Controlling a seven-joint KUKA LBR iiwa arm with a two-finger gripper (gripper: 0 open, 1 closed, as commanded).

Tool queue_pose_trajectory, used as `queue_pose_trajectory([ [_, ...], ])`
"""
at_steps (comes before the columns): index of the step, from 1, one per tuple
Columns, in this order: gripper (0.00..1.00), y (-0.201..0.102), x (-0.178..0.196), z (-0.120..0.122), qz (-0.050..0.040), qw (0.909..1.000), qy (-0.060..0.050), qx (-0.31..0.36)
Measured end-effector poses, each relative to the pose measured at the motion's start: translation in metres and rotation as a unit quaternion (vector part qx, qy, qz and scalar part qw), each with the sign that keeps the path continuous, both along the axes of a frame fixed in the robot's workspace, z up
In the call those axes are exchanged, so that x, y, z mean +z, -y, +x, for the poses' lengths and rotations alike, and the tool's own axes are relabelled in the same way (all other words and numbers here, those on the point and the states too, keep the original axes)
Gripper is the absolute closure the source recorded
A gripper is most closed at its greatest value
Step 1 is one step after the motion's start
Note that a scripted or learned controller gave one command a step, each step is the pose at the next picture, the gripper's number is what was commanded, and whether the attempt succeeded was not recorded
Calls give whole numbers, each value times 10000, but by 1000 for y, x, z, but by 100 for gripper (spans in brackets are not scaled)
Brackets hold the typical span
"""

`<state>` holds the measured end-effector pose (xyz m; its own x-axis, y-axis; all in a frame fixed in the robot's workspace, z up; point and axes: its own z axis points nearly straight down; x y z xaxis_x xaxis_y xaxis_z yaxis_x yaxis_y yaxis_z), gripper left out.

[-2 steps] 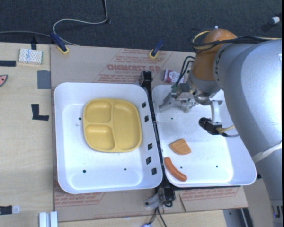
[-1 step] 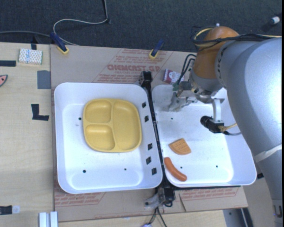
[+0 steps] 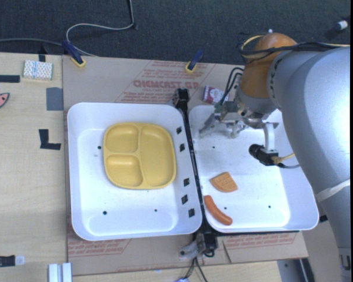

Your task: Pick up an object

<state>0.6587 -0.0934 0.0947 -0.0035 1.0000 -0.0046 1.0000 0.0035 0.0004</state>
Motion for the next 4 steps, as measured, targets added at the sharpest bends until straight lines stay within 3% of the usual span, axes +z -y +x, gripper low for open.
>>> queue_pose_trajectory([
  [1, 0, 3, -9, -90, 21, 10000, -3, -19],
  [2, 0, 1, -8, -102, 10, 10000, 32, -15],
  [3, 0, 9, -9, -168, 16, 10000, 15, -20],
  [4, 0, 4, -9, -126, 18, 10000, 2, -16],
])
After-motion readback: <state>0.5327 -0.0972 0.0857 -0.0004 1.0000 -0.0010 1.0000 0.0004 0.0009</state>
